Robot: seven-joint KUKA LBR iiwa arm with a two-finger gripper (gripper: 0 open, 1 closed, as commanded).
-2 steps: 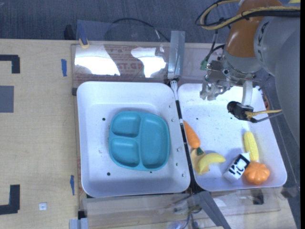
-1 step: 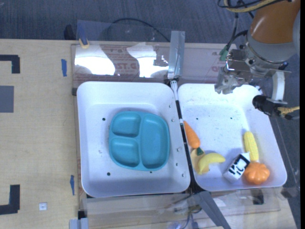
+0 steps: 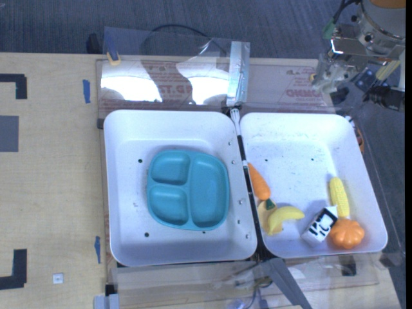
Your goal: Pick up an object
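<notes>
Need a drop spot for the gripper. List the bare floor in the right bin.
Free: the right bin's far half, above the carrot and corn cob. Crowded: its near edge, where the banana, black-and-white block and small orange pumpkin cluster.

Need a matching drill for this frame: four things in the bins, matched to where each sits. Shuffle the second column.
Things:
1. teal divided plate
2. carrot
3. corn cob
4. small orange pumpkin

Places:
A. right bin, near right corner, touching the black-and-white block
B. right bin, against its left wall
C. middle of the left bin
D. right bin, along the right side, just behind the pumpkin

Pairs: 1-C, 2-B, 3-D, 4-A
</notes>
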